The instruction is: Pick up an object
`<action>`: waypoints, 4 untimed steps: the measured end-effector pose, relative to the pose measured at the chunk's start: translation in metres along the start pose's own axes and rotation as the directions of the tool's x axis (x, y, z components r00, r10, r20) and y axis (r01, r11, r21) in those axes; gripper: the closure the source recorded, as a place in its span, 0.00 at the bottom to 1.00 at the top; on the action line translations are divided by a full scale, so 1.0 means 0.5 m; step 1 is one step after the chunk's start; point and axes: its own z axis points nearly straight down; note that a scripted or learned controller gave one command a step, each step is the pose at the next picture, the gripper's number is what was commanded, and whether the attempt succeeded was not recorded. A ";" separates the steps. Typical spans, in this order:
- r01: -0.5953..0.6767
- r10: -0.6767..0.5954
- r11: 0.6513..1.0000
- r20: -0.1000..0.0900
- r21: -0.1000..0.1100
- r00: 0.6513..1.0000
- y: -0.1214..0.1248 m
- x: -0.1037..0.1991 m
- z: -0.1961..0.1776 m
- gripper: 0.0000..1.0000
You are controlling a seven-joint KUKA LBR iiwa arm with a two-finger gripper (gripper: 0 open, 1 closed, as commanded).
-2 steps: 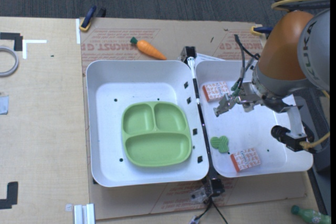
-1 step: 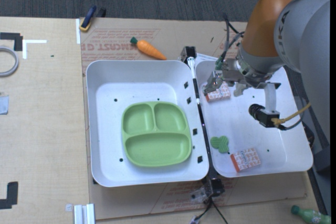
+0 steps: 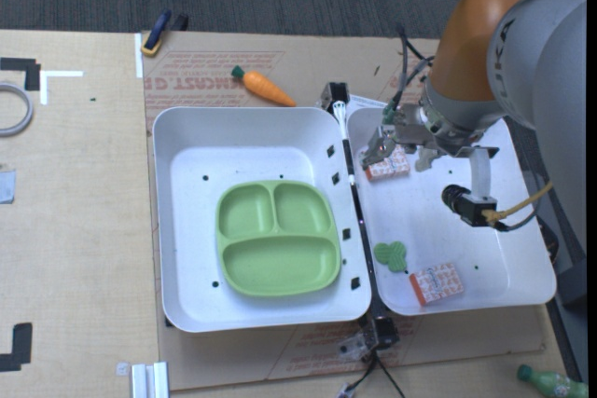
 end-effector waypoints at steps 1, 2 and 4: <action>0.000 0.000 1.000 0.000 0.000 1.000 0.000 0.000 0.000 0.00; 0.176 -0.176 0.984 0.000 -0.001 0.984 0.047 -0.026 -0.001 0.00; 0.300 -0.300 0.954 -0.001 0.000 0.954 0.014 0.007 0.000 0.00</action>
